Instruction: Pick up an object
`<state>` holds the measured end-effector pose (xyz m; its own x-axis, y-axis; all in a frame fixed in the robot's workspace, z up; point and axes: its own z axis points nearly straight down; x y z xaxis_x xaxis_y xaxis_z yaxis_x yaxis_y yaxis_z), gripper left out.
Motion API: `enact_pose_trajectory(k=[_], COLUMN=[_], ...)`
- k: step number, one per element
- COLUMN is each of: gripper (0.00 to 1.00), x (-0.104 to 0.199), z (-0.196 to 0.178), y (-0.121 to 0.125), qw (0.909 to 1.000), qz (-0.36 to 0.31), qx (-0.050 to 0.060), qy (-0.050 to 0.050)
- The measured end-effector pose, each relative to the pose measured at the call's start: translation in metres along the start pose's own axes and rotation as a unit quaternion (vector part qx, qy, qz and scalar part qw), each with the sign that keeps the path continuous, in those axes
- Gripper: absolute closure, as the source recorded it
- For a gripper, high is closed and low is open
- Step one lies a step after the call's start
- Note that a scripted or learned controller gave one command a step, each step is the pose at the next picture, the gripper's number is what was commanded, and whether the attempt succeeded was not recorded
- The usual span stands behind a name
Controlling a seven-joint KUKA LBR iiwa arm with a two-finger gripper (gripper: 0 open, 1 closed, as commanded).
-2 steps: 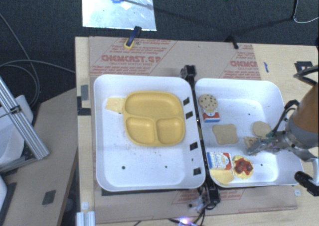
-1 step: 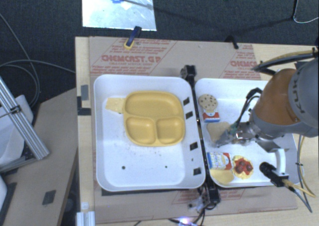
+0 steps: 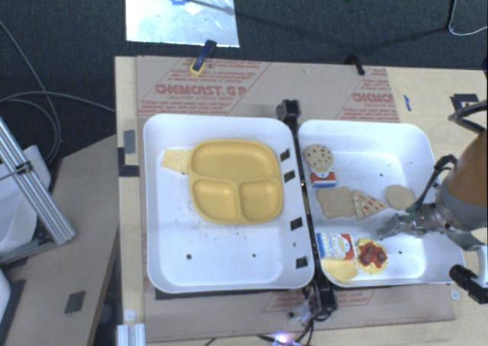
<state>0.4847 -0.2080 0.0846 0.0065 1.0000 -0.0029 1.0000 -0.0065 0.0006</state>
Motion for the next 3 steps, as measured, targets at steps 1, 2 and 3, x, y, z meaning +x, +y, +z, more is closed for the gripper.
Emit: enact_pose_trajectory(k=[1,2,3], gripper=[0.0,0.0,0.0], x=[0.035,0.077,0.058], z=[-0.115,-0.055,-0.002], y=[0.041,0.057,0.061], qw=[0.9999,1.0,1.0], qz=[-0.008,-0.007,-0.003], qx=[-0.007,0.001,-0.005], qy=[0.0,0.002,-0.002])
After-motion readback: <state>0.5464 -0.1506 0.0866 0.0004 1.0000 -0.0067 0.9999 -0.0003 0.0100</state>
